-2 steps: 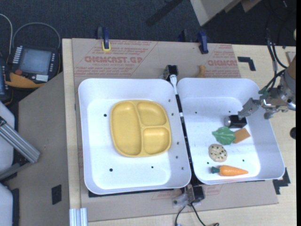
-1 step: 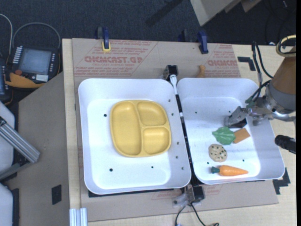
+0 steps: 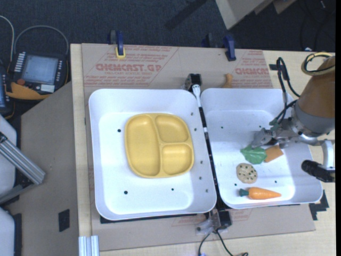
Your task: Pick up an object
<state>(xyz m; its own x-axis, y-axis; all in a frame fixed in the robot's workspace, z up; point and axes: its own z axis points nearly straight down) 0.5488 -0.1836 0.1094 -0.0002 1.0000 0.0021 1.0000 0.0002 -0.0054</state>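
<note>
step: reaching for a toy | gripper [image 3: 265, 141]: low in the right bin [image 3: 229, 111], at the green leaf [image 3: 253, 154] and the orange block [image 3: 274, 154], cannot tell its state | next: close, lift straight up | cookie [image 3: 246, 172], carrot [image 3: 261, 193] near

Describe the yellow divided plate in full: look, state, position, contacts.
The yellow divided plate looks like matte plastic, a rounded square with three compartments: one long one on its left side and two smaller ones on its right. It lies flat, slightly rotated, near the middle of the left bin. Nothing rests in it or touches it besides the bin floor.
</note>
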